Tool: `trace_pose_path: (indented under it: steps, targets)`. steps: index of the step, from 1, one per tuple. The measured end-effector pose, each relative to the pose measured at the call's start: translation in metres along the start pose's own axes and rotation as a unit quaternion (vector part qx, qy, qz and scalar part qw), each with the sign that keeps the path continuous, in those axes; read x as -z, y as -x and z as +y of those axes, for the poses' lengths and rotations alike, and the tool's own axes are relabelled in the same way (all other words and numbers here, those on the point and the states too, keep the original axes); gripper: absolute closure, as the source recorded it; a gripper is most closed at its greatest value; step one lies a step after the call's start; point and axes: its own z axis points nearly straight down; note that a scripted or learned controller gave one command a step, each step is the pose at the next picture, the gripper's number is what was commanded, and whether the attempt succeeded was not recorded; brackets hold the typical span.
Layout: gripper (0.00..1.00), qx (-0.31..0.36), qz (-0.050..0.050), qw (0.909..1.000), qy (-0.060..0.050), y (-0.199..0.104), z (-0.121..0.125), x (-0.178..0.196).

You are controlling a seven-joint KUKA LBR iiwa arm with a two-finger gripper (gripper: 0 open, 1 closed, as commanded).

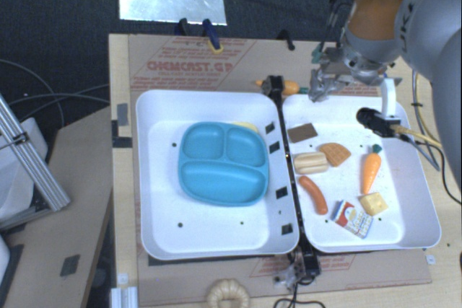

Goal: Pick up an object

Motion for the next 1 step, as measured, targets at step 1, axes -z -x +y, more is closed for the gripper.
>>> trace_pose_path:
  steps: [1]
  targets:
    - [1.00,-0.002,-0.001,1.0000,-0.001,-0.0059,0.0080,-0.0145]
